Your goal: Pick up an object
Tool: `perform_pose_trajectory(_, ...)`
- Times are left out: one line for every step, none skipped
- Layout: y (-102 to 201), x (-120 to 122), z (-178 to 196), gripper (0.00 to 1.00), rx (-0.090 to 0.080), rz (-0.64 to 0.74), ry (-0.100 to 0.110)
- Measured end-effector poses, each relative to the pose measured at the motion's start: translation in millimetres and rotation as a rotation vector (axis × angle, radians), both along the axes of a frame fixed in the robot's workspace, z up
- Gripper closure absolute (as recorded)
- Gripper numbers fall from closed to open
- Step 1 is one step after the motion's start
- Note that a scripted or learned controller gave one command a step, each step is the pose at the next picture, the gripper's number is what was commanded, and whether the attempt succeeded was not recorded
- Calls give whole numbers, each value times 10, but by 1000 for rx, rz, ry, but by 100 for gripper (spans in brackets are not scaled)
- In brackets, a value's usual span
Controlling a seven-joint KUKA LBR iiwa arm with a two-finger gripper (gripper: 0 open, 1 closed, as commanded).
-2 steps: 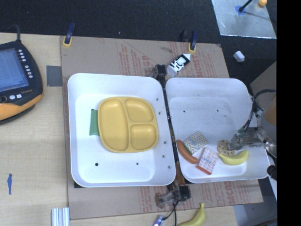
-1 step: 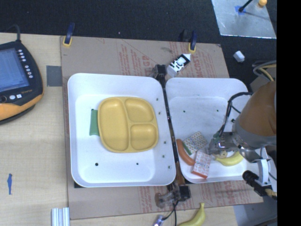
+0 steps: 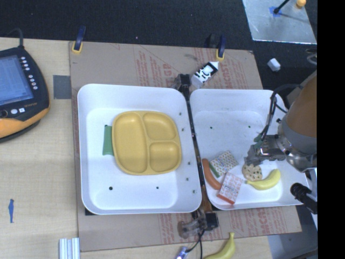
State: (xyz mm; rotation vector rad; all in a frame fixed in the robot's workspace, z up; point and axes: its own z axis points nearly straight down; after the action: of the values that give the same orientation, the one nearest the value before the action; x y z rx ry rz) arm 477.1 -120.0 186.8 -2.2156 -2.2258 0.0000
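**Arm Poised Over Cookie in Right Bin**

Nearest the camera, a second banana [image 3: 225, 247] lies on the brown cardboard mat [image 3: 237, 63] outside the bins, beside a tangle of clamp and cable at the near seam. Just beyond it sits the near edge of the right bin [image 3: 232, 104], where most of the pickable items crowd together: a red-and-white printed packet [image 3: 230, 187] lies tilted at the near rim, an orange sausage-like piece [image 3: 211, 175] rests against the bin's left wall, and a small checked packet [image 3: 223, 161] lies just beyond those two. To their right a yellow banana [image 3: 265, 180] curves along the near right of the bin, touching a round speckled cookie [image 3: 252, 172].

My gripper [image 3: 260, 152] hangs directly above that cookie, reaching in from the right; I cannot tell whether my jaws are released or clenched, and nothing shows between them. My grey wrist and the orange band above it rise at the right.

In the left bin [image 3: 89, 144], a yellow divided tray [image 3: 145, 142] rests near the middle, covering most of a green flat piece [image 3: 108, 140] that pokes out at its left side.

Farther left, a teach pendant [image 3: 19, 90] lies on the wooden bench [image 3: 32, 198]. At the far seam between the bins sits a black-and-white clamp piece [image 3: 205, 72].
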Motion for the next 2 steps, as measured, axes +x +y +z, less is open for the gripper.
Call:
perform_pose_trajectory(-1,-2,-2,0,0,0,1)
perform_pose_trajectory(-524,5,-958,0,-1,0,4)
